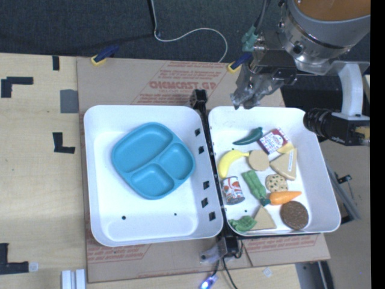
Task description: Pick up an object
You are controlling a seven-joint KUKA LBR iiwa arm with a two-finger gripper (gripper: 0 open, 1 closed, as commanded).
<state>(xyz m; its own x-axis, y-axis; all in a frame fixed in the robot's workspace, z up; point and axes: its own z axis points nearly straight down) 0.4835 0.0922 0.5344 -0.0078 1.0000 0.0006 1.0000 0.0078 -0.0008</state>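
Hovering over the right bin [313, 161] rim, our claw [243, 101] is holding nothing we can see, spread unclear; toys [264, 179] are all waiting.

robot lab | bench [36, 161] with taped marks | cables [180, 38] | clamps [104, 55]

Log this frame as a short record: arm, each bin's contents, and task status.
arm: grey with orange band, gripper above the far edge of the right bin
left bin: one blue divided plate
right bin: banana, dark green pepper, red packet, small can, carrot, brown round cookie, other toy foods
held item: none seen between the jaws
task status: no object picked up yet
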